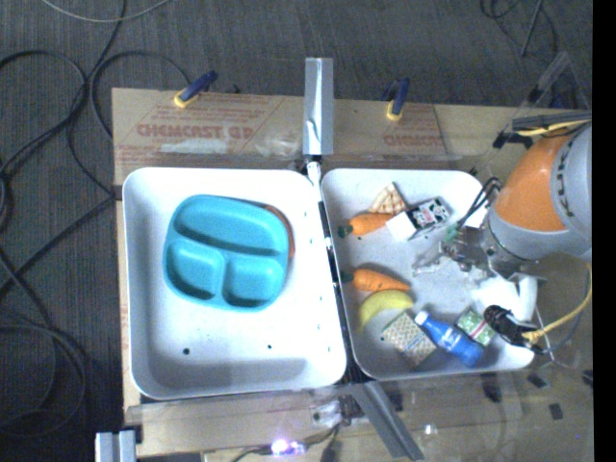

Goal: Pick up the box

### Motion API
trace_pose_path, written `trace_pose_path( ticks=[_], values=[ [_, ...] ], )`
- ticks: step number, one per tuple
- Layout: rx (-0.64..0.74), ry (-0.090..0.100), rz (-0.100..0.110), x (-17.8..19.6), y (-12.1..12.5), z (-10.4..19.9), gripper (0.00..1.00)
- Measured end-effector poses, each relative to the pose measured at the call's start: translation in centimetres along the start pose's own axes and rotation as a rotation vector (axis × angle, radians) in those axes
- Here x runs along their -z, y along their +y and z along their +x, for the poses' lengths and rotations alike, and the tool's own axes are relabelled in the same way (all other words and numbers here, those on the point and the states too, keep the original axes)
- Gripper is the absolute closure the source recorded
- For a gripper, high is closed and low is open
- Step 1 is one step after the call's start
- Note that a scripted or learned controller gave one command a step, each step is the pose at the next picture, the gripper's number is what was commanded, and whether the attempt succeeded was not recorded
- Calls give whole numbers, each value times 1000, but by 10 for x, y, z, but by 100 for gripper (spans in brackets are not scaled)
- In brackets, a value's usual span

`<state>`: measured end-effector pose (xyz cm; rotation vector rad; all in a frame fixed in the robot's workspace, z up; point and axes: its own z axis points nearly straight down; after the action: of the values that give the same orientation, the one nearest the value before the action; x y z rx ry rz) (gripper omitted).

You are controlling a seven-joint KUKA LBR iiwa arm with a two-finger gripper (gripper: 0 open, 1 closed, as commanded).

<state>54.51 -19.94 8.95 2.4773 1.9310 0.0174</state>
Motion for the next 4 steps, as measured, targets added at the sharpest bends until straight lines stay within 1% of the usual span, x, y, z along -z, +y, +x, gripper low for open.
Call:
trace_pose_path(
  ticks=[1, 2, 3, 4],
  values=[
    [-240, -11, 10, 36, 21, 20, 0],
    [-267, -12, 1, -2, 51, 38, 0],
    [-338, -21, 21, -3, 86, 65, 0],
    [-410, -15, 9, 48, 11, 30, 0]
  ],
)
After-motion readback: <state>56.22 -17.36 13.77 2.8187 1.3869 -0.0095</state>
